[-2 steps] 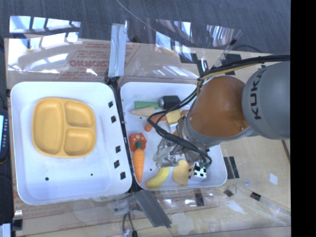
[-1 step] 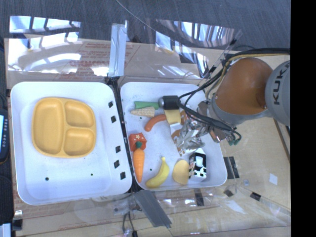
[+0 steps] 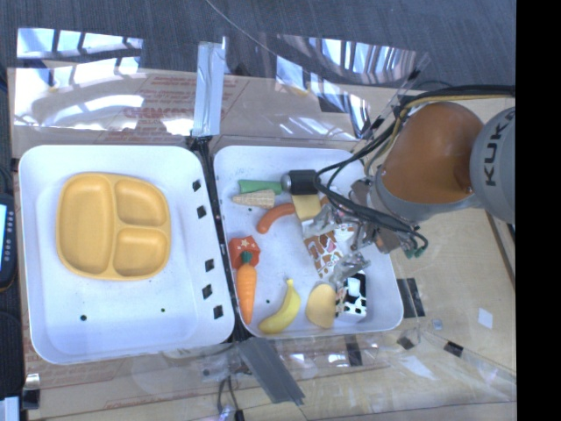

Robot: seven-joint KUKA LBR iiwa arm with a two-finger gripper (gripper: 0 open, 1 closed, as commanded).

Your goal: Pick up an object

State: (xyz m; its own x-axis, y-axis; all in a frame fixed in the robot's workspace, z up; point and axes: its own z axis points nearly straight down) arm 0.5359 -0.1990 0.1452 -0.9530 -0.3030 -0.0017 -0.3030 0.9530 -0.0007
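The right bin [image 3: 377, 318] holds several toy foods. A green piece [image 3: 259, 185], a corn cob [image 3: 252, 199] and a black cylinder [image 3: 299, 181] lie at its far side. Below them are a yellow block [image 3: 306, 206] and an orange-red sausage [image 3: 274, 217]. A red pepper [image 3: 245, 249], a carrot [image 3: 246, 289], a banana [image 3: 282, 310] and a yellow fruit [image 3: 322, 305] lie along the near-left part. My gripper [image 3: 349, 257] hangs low over the bin's right side, right beside a giraffe-patterned packet [image 3: 321, 246] and above a black-and-white cow-patterned item [image 3: 355, 297].
The left bin [image 3: 53, 323] carries a yellow divided plate [image 3: 114, 224]. The arm's orange band [image 3: 429, 152] and its cables [image 3: 351, 160] overhang the right bin's far right corner. Tape strips and a cardboard sheet [image 3: 263, 103] lie beyond the bins.
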